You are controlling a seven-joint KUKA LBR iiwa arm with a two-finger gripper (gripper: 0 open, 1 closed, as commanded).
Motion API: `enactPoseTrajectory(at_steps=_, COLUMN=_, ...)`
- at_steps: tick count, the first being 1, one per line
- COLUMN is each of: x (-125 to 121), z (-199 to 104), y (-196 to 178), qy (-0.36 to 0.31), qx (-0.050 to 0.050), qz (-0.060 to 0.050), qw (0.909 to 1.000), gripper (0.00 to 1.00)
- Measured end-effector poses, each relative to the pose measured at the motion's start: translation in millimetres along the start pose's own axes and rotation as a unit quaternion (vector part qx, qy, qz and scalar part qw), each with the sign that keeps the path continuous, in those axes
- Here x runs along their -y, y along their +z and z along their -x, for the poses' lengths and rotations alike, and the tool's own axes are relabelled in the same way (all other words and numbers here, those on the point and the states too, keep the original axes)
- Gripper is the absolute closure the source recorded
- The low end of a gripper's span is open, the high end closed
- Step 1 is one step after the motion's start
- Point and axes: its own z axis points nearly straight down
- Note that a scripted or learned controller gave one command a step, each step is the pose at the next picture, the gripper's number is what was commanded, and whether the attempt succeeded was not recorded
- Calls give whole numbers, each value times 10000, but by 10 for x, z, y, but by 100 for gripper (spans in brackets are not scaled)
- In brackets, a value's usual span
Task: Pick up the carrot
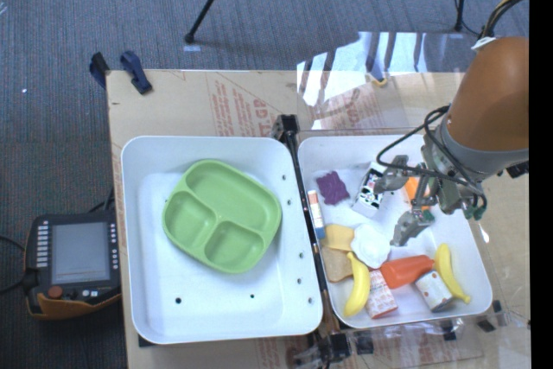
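Gripper (413,219) hangs over the right bin (480,248); whether its fingers are spread or closed I cannot tell. Far to its left, a green divided plate (222,216) lies in the left bin (147,177). Just below the gripper lies the carrot (406,270), apparently untouched, beside a banana (454,272).

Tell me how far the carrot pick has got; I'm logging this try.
Done: the arm has brought the gripper over the right bin. In hand: nothing shows between its fingers; it hangs just above the carrot. Left: the carrot lies in the bin among a banana and small cartons, so the descent, grasp and lift are not yet done.
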Motion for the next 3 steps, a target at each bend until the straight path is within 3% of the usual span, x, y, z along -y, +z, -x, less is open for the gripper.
enactPoseTrajectory(at_steps=1, x=751, z=219, y=1170, qy=603, qx=-55, qz=9, qw=9982, gripper=0)
enactPoseTrajectory(at_steps=2, x=1050, z=434, y=1467, qy=2110, qx=17, qz=0, qw=9775, gripper=0)
enactPoseTrajectory(at_steps=3, x=1018, z=465, y=1347, qy=2069, qx=44, qz=3, qw=9784, gripper=100)
